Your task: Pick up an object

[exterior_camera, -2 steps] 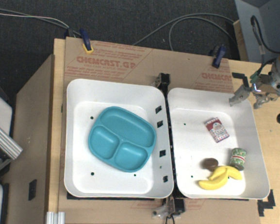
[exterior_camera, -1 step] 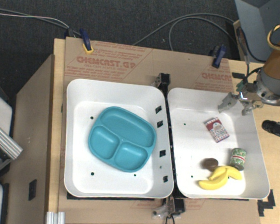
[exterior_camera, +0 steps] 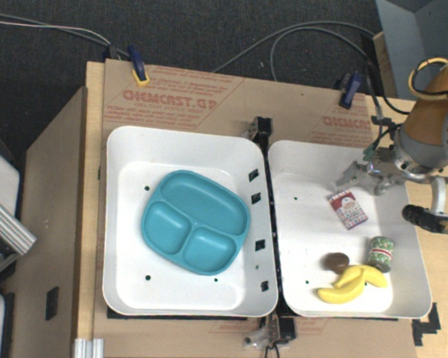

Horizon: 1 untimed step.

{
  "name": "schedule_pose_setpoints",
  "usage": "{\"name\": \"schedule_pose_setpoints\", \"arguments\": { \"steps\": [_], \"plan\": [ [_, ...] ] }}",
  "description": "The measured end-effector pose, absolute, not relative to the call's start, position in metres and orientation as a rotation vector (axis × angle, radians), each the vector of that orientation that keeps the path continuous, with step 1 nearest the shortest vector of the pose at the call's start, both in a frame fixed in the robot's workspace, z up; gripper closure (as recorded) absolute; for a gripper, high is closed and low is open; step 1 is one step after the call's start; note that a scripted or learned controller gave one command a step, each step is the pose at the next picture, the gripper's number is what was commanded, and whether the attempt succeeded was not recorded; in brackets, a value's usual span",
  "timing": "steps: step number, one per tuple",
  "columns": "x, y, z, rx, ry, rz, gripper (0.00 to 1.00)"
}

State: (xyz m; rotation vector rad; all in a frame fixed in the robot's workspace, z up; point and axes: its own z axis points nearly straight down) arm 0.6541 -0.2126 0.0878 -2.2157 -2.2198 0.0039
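A: We log the gripper (exterior_camera: 368,176) spread open, holding nothing, just above the red-and-white packet (exterior_camera: 348,208).
B: Agreed. Below that packet we note the banana (exterior_camera: 350,285).

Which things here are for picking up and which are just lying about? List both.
For the job: gripper, packet, green can, banana, brown ball, all in the right bin.

Lying about: blue plate in the left bin, blue clamps, cables.
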Motion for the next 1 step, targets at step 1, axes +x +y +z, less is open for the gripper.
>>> {"name": "schedule_pose_setpoints", "arguments": {
  "steps": [1],
  "plan": [
    [0.6564, -0.213, 0.1036, -2.219, -2.226, -0.001, 1.0]
  ]
}}
